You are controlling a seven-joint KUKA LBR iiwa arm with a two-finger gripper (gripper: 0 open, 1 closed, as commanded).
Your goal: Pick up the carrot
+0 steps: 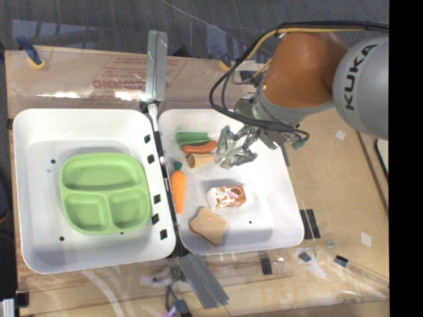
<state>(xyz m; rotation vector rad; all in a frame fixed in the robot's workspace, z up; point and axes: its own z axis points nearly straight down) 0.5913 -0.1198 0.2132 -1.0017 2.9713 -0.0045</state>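
The carrot [178,186] is orange with a green top and lies along the left wall of the right bin [281,207], pointing toward the front. My gripper [236,154] hangs over the upper middle of that bin, to the right of the carrot and apart from it. Its metal fingers [228,144] point down and left with nothing visible between them.
In the right bin lie a green bean pod [192,137], a sausage [198,148], a tan cylinder [200,160], a patterned packet [227,197] and a bread slice [208,225]. The left bin [33,177] holds a green divided plate [104,192].
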